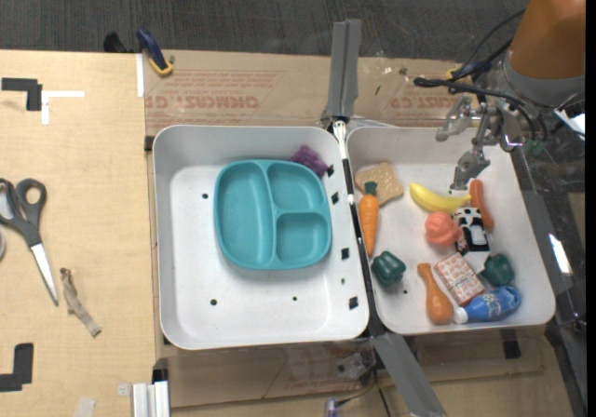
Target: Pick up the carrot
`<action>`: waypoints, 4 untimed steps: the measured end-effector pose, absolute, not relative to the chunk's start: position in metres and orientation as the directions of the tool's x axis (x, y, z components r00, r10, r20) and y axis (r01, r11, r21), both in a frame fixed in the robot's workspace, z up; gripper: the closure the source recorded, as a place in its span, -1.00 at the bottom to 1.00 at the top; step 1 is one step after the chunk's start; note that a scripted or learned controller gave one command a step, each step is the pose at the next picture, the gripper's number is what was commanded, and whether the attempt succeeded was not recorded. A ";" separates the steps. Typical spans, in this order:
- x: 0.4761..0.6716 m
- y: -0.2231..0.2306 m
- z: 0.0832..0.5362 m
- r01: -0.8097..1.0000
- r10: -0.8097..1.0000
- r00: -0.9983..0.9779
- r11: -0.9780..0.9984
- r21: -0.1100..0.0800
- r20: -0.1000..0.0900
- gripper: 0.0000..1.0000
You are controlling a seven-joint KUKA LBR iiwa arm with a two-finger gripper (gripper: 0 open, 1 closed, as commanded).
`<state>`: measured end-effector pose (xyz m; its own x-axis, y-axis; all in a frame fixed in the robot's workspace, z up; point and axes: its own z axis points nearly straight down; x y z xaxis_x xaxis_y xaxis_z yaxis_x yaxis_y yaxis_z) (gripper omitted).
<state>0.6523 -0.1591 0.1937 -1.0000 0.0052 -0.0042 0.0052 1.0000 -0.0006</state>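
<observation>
The gripper hangs over the back of the right bin, metal fingers pointing down just above the banana and the small sausage — whether those fingers are parted or pinched I cannot tell from this angle, and nothing shows between them. Cables loop off the wrist, with the orange band bulging above; the arm comes in high from the right, a sensible way to drop onto a crowded bin.

Now the target: the carrot lies well across the bin from the gripper, tight along the left wall, green top toward the back, tapered orange tip toward the front. Smooth, glossy plastic by the look of it, a slim cone. Its top touches or nearly touches the toast slice, and a dark green pepper sits just past its tip. That wall is the snag, I'd say — little room for a finger on that side.

Around the middle: a pink round fruit, a black-and-white toy, a printed box, an orange drumstick shape, a blue bottle.

In the left bin, a teal divided plate, a purple thing behind it; scissors on the bench
</observation>
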 end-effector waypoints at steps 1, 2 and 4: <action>0.647 -0.056 0.193 0.117 0.117 -0.993 0.993 0.001 -0.003 -1.00; 0.583 -0.064 0.192 0.302 0.302 -0.953 0.953 0.000 -0.001 -1.00; 0.489 -0.094 0.127 0.716 0.716 -0.698 0.698 -0.001 0.000 -1.00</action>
<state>0.4889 -0.0936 0.1274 -0.6983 0.7158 0.0003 0.7158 0.6983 -0.0008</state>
